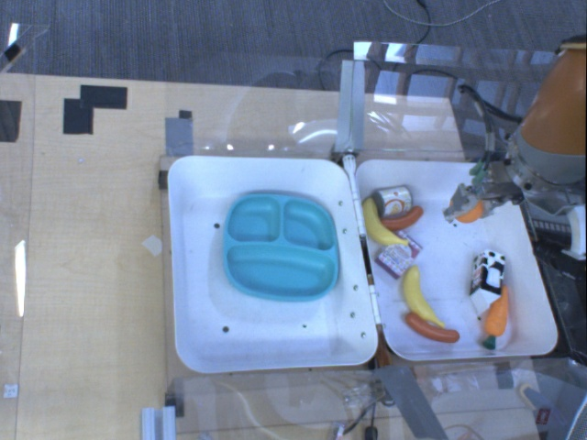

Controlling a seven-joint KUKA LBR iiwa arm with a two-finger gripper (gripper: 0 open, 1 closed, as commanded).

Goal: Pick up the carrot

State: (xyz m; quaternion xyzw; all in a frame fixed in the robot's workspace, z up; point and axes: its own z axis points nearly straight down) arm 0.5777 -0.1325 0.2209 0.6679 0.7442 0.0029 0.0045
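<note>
Camera view: the left bin (188,273) holds a blue tray (280,246); in the right bin (440,337) the pincer (466,207) grips an orange carrot (470,214). Best to lift straight up, slowly, keeping the grip.

A divided plate (280,246) lies in the left bin (197,337); the carrot (496,316) lies in the right bin (541,337).

A grey two-finger gripper (466,207) is seen over the far part of the right shallow white bin (541,333), with a small orange carrot piece (470,214) between its fingers. A second orange carrot with a green tip (496,317) lies near the bin's right wall, beside a black-and-white cow toy (488,271). A blue sectioned plastic plate (281,246) sits in the left white bin (197,337).
</note>
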